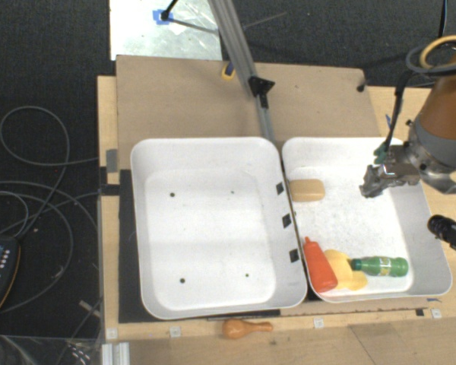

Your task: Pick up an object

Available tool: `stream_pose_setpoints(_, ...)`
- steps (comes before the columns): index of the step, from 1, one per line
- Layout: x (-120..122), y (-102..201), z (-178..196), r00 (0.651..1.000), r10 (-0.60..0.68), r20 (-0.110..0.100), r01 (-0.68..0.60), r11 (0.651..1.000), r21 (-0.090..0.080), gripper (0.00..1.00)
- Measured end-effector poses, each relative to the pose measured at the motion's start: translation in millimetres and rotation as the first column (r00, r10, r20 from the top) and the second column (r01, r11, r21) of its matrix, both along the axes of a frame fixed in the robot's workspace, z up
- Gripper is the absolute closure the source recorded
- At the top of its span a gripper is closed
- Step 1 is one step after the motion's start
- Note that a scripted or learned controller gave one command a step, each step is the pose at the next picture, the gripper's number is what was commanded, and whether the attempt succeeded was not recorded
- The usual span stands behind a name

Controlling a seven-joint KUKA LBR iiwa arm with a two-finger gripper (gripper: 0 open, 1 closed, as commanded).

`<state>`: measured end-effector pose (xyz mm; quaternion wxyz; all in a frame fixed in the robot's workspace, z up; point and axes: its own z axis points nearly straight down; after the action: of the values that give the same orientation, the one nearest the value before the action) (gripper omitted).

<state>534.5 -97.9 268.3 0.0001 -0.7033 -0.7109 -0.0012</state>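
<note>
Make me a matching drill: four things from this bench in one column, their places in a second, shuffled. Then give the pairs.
Things:
1. tan block
2. red bottle
3. green bottle
4. wooden pin

Places:
A. on the bench, in front of the bins
B. right bin, near front wall, lying on its side right of the yellow piece
C. right bin, against the left wall, midway back
D. right bin, front left corner

Pairs: 1-C, 2-D, 3-B, 4-A

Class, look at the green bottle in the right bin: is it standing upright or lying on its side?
Lying on its side. The green bottle stretches flat along the right bin floor, beside the yellow object.
</note>
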Motion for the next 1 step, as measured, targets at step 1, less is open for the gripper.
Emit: stream_pose_setpoints(1,7.4,47.8,-12.6,1.000,0.000,-0.001,0.000,1.000,0.000,1.00)
